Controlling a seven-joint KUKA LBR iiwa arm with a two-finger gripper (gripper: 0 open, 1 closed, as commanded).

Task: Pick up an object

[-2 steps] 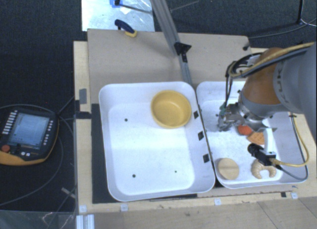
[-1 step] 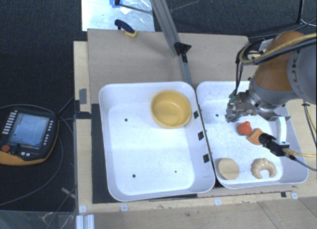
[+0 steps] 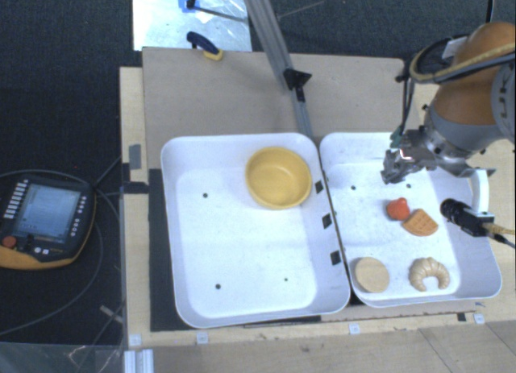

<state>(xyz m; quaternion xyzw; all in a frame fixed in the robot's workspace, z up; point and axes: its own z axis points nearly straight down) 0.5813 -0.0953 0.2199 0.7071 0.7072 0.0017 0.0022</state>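
Observation:
My gripper (image 3: 394, 170) hangs over the upper part of the right bin (image 3: 347, 154), with nothing seen between its fingers. Just below it lies a small red-orange piece (image 3: 397, 209), touching a tan waffle-like wedge (image 3: 421, 223). A croissant (image 3: 429, 273) and a round beige biscuit (image 3: 372, 275) lie near the bin's front edge. A yellow bowl (image 3: 278, 176) sits at the back right of the left bin (image 3: 193, 283).
The two white bins stand side by side on a brown board, with a raised rim between them. A slanted metal pole (image 3: 270, 29) crosses the board behind the bins. A teach pendant (image 3: 40, 220) lies on the floor at left.

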